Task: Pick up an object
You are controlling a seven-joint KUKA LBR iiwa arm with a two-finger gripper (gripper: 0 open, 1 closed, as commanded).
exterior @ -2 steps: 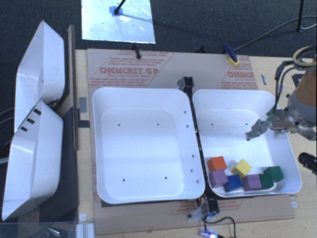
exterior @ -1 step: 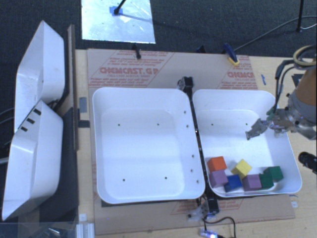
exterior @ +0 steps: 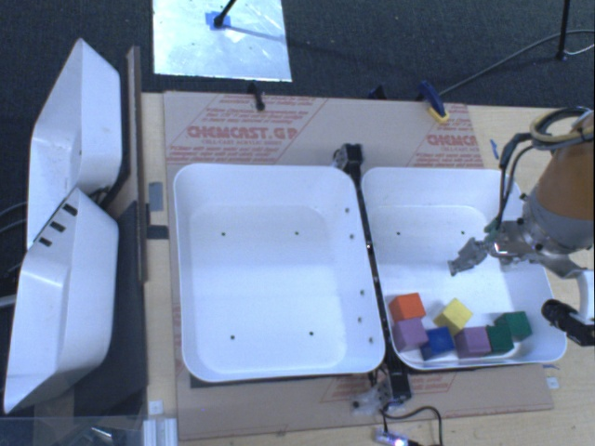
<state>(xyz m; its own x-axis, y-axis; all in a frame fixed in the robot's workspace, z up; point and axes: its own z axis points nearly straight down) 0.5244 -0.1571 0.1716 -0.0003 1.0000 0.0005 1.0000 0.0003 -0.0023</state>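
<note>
Several small coloured blocks lie clustered along the near wall of the right bin (exterior: 428,182): an orange block (exterior: 406,306), a purple block (exterior: 410,332), a blue block (exterior: 437,343), a yellow block (exterior: 456,314), a second purple block (exterior: 472,341) and a green block (exterior: 510,328). My gripper (exterior: 464,261) hangs over the middle right of this bin, reaching in from the right below the orange band (exterior: 569,186). It sits behind the yellow block and apart from it, and I see nothing in it.
The left bin (exterior: 270,177) lies beside the right one, with a dark divider (exterior: 367,249) between them. A blue-and-yellow clamp (exterior: 433,102) sits at the bench's far edge. White housings (exterior: 70,230) stand at the left.
</note>
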